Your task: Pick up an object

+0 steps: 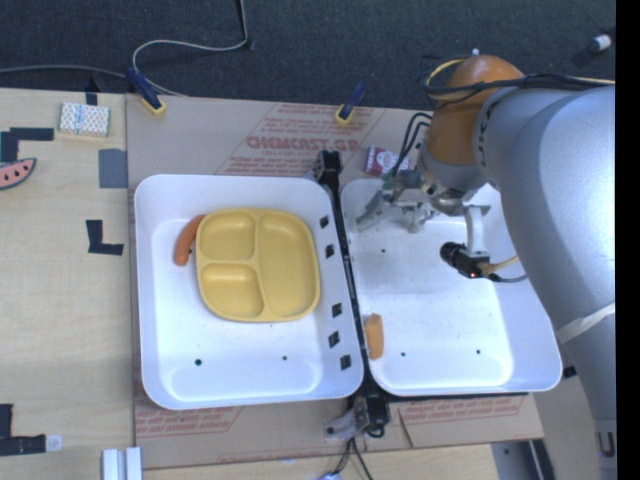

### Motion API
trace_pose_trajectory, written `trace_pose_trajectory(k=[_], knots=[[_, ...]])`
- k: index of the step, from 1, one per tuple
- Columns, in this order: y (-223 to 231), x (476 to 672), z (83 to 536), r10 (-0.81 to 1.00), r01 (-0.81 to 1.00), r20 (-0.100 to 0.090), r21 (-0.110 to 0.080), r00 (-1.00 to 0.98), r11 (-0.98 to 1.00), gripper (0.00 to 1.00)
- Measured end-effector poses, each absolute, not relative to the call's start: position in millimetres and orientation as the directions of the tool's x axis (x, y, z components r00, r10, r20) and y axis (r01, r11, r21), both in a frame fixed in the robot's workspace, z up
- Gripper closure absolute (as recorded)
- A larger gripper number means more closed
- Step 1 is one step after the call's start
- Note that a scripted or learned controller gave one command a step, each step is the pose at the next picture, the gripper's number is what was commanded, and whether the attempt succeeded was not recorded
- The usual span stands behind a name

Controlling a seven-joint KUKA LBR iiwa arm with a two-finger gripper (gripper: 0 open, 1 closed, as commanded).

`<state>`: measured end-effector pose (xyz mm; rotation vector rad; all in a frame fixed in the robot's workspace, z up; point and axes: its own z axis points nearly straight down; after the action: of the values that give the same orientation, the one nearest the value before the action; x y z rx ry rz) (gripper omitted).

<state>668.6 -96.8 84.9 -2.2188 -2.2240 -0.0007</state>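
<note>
Your arm (560,198) fills the 3 o'clock side, its pincer (398,206) hanging at the 12 o'clock end of the right bin (450,358). I can't tell whether it's open or closed. Nothing appears lifted, so I judge the pick not yet done. In the left bin (170,368) sits the yellow tray (258,264), a sausage (185,240) touching its 9 o'clock edge. A small orange piece (374,335) lies at the right bin's 8 o'clock edge.

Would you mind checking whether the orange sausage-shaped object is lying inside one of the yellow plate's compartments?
No, the orange sausage-shaped object lies on the left bin floor against the yellow plate's left edge, outside its compartments.
</note>
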Motion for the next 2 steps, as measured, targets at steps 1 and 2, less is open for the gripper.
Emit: trace_pose_trajectory(k=[1, 2], knots=[[-96.5, 669.1, 95.1, 1.000, 1.000, -0.001, 0.002, -0.004, 0.004, 1.00], [-96.6, 669.0, 95.1, 1.000, 1.000, -0.001, 0.002, -0.004, 0.004, 0.00]])
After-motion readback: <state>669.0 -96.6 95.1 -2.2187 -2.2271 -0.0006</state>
